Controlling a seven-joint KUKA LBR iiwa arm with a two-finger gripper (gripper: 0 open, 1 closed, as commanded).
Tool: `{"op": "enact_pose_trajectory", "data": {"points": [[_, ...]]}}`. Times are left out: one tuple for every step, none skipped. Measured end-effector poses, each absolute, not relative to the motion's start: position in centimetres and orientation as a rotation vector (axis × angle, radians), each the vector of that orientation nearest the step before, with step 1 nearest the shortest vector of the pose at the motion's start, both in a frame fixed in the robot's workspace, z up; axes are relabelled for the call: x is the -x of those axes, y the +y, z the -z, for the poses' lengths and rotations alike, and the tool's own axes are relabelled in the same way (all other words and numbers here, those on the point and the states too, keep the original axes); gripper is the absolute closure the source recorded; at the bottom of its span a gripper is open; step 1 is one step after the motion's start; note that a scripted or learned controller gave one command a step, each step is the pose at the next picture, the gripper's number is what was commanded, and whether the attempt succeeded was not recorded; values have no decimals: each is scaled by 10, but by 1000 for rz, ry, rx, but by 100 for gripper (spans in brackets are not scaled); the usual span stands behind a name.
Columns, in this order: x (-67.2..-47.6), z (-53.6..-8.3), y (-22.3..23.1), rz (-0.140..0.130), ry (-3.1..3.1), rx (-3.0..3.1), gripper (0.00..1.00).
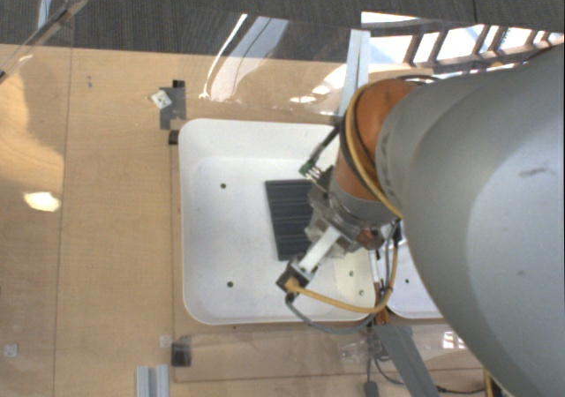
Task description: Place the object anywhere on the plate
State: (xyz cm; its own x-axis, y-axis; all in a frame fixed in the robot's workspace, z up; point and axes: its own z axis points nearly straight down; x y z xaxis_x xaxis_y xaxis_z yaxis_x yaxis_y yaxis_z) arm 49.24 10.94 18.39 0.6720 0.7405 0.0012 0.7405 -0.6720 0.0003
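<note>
A dark grey, ribbed, flat rectangular slab [287, 217] lies in the left white bin [212, 236], right of the bin's middle. My gripper [334, 214] is over the right part of this bin, right at the slab's right edge. The grey arm and its orange-banded wrist [375, 153] cover the gripper from above. The slab's right side runs under the wrist and is hidden. I see no other loose object in the visible part of the bin.
The big grey arm covers nearly all of the right bin; only a bit of its floor [415, 298] shows. Wooden bench [88, 210] spreads to the left. Small black clamps [177, 108] sit at the left bin's corners. A clear screen [265, 60] stands behind.
</note>
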Motion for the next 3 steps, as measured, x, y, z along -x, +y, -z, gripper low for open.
{"op": "enact_pose_trajectory", "data": {"points": [[-487, -163, 157, -1, -1108, 2939, 100], [-487, -160, 209, 1, -1159, 2919, 100], [-508, -205, 236, 3, -1160, 2919, 100]]}}
